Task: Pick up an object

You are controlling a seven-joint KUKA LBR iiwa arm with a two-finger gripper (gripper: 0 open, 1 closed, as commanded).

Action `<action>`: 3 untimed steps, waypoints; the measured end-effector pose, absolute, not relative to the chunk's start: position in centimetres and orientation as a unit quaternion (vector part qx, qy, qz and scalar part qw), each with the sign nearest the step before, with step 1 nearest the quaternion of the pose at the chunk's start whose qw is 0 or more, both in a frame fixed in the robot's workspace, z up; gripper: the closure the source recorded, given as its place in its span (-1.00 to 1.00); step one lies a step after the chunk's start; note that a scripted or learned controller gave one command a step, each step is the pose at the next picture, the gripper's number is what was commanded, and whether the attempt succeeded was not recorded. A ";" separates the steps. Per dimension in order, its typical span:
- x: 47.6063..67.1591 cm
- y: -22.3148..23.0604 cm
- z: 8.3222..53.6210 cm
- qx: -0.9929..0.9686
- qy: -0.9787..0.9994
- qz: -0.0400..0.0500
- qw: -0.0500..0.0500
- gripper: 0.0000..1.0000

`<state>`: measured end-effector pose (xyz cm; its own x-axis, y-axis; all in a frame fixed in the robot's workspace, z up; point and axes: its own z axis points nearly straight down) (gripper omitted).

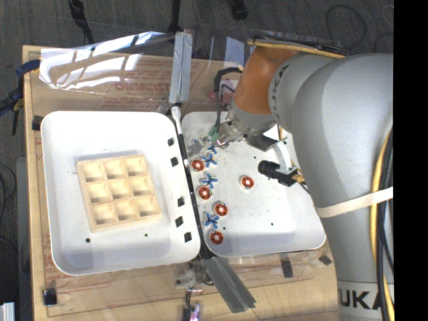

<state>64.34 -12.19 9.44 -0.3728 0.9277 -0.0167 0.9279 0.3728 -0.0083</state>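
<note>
Several small red rings lie in the right bin (287,226): one (197,165) near its left wall, one (204,192) below that, one (247,183) toward the middle, and others further forward. Blue cross-shaped pieces (210,180) lie among them along the left side. My gripper (215,138) is down in the bin's back left corner, just above the topmost blue cross (210,157). The wrist and the orange band (257,85) cover the back of the bin. Nothing can be seen held.
The left bin (60,139) holds a pale wooden tray (119,191) with a three-by-three grid of compartments. Black clips run along the wall between the two bins (179,179). The big grey arm (341,112) overhangs the right bin's right side.
</note>
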 end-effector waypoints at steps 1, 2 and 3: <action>64.5 -11.6 10.5 0.556 0.831 -0.004 0.003 1.00; 64.5 -11.9 10.6 0.558 0.830 -0.006 0.005 -1.00; 63.7 -11.7 10.6 0.551 0.834 0.001 0.019 -1.00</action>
